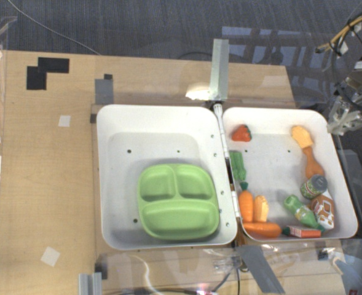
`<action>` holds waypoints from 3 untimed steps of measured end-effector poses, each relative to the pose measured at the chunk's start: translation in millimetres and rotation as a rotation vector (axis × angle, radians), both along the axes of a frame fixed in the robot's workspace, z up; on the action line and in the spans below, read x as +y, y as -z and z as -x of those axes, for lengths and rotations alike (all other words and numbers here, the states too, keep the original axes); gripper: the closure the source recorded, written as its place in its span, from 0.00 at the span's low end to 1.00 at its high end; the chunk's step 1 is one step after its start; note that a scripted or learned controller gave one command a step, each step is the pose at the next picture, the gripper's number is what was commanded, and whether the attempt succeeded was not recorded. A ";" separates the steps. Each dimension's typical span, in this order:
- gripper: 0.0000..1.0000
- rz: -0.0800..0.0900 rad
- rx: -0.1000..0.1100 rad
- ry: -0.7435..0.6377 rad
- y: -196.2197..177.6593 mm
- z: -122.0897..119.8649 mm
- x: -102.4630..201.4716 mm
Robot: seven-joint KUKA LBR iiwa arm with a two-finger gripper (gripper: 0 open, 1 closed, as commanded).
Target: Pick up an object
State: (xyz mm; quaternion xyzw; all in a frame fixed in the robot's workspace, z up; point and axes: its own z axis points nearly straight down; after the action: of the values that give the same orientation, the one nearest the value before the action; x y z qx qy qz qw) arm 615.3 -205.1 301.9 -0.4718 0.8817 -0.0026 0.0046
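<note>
The right bin (pixel 273 158) holds several toy foods. A red strawberry (pixel 241 133) lies at its back left, and a yellow-orange piece (pixel 302 136) lies at the back right with a brown bottle (pixel 313 163) just below it. Along the left wall there is a green pickle (pixel 236 166), and nearer the front an orange carrot (pixel 246 206) beside a yellow corn piece (pixel 261 209). A second carrot (pixel 262 229) lies along the front wall. A can (pixel 314 186), a green bottle (pixel 300 211) and a packet (pixel 324 211) crowd the front right. My gripper (pixel 345 119) hangs outside the bin's right rim, apart from all of them.
The left bin (pixel 116 165) holds a green divided plate (pixel 178 201) at its front. A metal post (pixel 219 69) rises behind the seam between the bins. A thin red box (pixel 303 232) lies against the right bin's front wall. Yellow cables (pixel 350 29) hang at the upper right.
</note>
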 end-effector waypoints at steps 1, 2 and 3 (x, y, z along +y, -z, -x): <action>1.00 0.000 -0.001 -0.098 3.8 -49.1 1.3; 1.00 0.002 -0.002 -0.205 4.0 -55.5 1.0; 1.00 0.002 0.000 -0.303 -1.2 -55.5 1.5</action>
State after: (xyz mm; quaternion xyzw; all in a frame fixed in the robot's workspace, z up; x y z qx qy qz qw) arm 670.8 -203.6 303.1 -0.5997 0.8002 -0.0027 0.0045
